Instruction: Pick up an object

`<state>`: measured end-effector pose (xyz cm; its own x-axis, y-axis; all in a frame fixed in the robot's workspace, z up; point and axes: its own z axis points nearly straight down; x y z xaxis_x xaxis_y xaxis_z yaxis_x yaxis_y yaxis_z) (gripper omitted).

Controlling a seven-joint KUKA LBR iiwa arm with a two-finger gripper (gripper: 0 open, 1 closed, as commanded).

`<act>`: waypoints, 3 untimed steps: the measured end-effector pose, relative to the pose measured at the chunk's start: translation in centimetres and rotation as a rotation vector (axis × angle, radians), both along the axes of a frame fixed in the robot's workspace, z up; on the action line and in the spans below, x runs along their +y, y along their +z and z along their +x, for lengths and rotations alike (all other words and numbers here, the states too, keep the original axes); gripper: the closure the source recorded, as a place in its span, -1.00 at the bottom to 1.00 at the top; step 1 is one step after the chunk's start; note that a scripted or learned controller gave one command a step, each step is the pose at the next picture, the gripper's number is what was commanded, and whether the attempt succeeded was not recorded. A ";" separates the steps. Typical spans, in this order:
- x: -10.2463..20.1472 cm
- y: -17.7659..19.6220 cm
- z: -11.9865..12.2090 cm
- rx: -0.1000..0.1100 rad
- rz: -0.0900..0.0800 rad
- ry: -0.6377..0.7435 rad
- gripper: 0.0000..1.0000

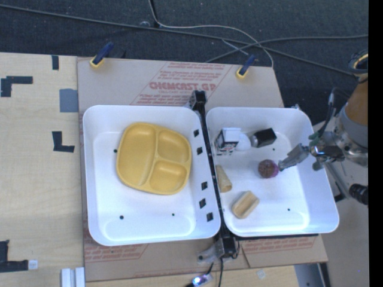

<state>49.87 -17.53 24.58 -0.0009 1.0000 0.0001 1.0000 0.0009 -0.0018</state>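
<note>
The right bin (299, 217) holds several small objects. A dark red ball (268, 168) lies near its middle. A tan bread-like piece (245, 204) lies toward the front, and a tan wedge (223, 179) rests against the divider. Near the back are a white and black item (230, 140) and a black and silver item (263, 138). My gripper (287, 161) reaches in over the bin's right wall, its tip just right of the dark red ball and close to it. I see nothing held in it.
The left bin (102, 214) holds a yellow divided plate (154, 158). A black divider clip strip (206, 172) runs between the bins. Cables cross the dark floor behind, and two clamps (102, 54) (245, 66) pin the cardboard base.
</note>
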 end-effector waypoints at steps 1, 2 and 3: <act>-0.5 -5.4 0.8 0.004 0.000 0.000 -1.00; 0.0 -11.8 0.6 0.004 0.001 0.000 -1.00; 0.0 -16.3 0.6 -0.001 -0.002 0.000 -1.00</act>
